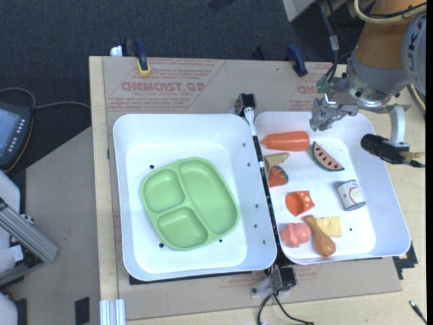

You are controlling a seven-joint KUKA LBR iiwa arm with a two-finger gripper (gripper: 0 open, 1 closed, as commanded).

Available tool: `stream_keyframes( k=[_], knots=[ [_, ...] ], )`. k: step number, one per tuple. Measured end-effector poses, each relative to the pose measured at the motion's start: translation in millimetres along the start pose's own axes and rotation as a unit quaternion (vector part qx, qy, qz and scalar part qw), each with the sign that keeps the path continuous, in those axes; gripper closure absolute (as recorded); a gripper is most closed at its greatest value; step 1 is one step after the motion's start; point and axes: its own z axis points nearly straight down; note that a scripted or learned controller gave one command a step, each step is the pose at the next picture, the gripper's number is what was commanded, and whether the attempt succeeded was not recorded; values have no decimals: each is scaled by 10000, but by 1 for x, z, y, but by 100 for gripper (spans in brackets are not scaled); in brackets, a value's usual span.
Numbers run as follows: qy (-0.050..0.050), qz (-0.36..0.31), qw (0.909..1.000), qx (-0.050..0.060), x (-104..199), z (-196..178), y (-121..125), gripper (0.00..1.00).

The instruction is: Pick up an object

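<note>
camera view: the gripper (323, 118) hung at the far end of the right bin (391, 212), just beyond the carrot (285, 140) and watermelon slice (326, 156). it held nothing, and looked staged to descend on either.

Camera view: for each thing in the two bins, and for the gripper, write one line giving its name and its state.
Green divided plate: flat in the left bin, holding nothing.
Carrot: lying loose in the right bin.
Watermelon slice: lying flat.
Can: tipped on its side.
Drumstick: lying across the cheese wedge.
Gripper: above the right bin's far edge, holding nothing visible.
</note>
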Motion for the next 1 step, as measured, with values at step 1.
stream_keyframes(
  k=[1],
  knots=[
    [0, -1, 10000, 4, 1, 0, 0, 100]
  ],
)
